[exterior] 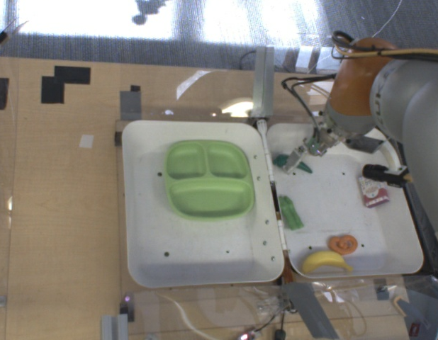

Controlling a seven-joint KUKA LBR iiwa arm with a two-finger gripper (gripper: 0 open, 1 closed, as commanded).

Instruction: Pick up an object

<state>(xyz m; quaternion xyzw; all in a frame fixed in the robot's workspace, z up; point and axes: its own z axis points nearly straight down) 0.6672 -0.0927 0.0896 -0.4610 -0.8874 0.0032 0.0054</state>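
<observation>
Gripper (pixel 298 163) w/ jaws spread over teal piece (pixel 283 161), right bin's (pixel 389 264) back-left corner; should be centred, then closed.

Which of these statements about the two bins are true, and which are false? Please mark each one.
1. The green divided plate lies in the left bin. True.
2. The banana lies in the left bin. False: it lies in the right bin, near its front edge.
3. The orange ring-shaped object lies just behind the banana. True.
4. The gripper is above the green divided plate. False: it is over the right bin, at a small dark green object.
5. A red and white packet lies in the right bin. True.
</observation>
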